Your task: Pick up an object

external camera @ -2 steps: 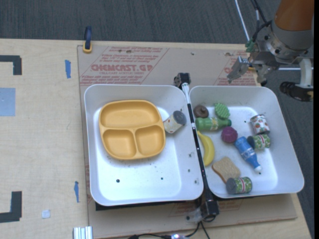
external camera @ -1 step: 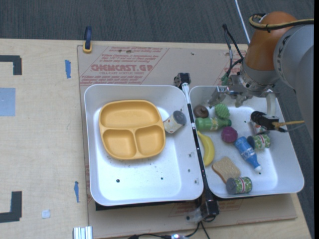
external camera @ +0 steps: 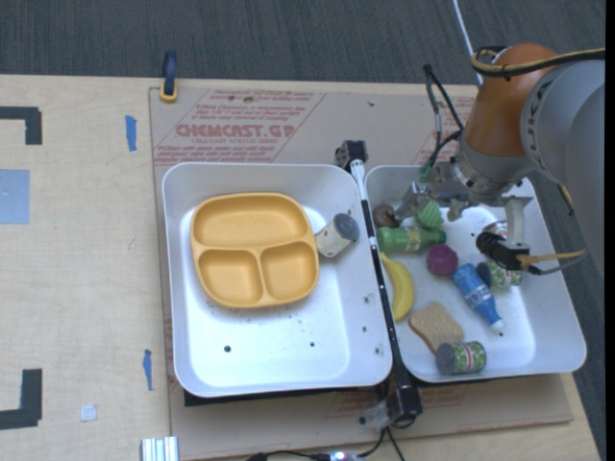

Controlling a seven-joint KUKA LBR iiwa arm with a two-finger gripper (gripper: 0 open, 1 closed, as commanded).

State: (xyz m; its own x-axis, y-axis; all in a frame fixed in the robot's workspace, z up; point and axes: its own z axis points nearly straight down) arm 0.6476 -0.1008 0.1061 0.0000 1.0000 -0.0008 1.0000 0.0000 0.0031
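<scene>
My gripper [external camera: 424, 198] hangs low over the far left part of the right bin [external camera: 557, 349], just above a green bottle [external camera: 407, 239] lying on its side. A magenta ball [external camera: 442, 259] sits right of the bottle. A banana [external camera: 400, 288] lies along the bin's left wall, with a slice of bread [external camera: 437, 324] and a green can [external camera: 462, 356] nearer the front. A blue bottle [external camera: 476, 294] lies in the middle. Nothing can be seen held in the gripper.
The left bin [external camera: 269, 353] holds a yellow divided plate [external camera: 254, 249] and a small grey-and-tan can [external camera: 335, 235] beside it. A small green patterned item [external camera: 505, 277] lies near the blue bottle. A brown thing [external camera: 384, 216] sits by the divider.
</scene>
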